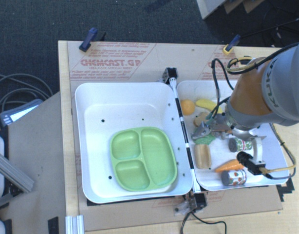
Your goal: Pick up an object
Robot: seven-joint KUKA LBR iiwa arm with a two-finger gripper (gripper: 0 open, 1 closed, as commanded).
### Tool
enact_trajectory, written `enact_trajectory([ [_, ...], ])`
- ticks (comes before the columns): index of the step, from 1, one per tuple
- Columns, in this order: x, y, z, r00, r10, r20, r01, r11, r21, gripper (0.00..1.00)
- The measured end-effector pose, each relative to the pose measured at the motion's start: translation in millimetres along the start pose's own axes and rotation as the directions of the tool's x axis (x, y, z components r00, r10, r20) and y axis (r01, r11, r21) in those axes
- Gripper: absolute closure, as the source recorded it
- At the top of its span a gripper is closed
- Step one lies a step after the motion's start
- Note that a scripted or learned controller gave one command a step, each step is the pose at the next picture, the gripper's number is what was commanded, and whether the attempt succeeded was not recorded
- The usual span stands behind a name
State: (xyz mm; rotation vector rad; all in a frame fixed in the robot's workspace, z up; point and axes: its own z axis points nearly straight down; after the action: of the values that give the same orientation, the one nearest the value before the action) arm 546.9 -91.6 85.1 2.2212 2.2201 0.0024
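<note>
Reaching in over the right bin [281,152], we see the gripper [211,126] low among the toy foods, close above the green piece [206,140] and beside the bread roll [202,156], presumably positioned to grab one, its grip unreadable.

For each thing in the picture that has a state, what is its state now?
Green divided plate: flat in the left bin, compartments bare.
Carrot: lying in the right bin.
Banana: lying near the far wall.
Can: on its side.
Gripper: low over the right bin.
</note>
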Motion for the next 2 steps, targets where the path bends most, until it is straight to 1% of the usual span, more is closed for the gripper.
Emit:
enact_trajectory([
  [1, -5.7, 3.2, 0.1, 1.000, 0.000, 0.000, 0.000, 1.000, 0.000, 0.00],
  [2, -3.9, 2.9, 0.0, 1.000, 0.000, 0.000, 0.000, 1.000, 0.000, 0.00],
])
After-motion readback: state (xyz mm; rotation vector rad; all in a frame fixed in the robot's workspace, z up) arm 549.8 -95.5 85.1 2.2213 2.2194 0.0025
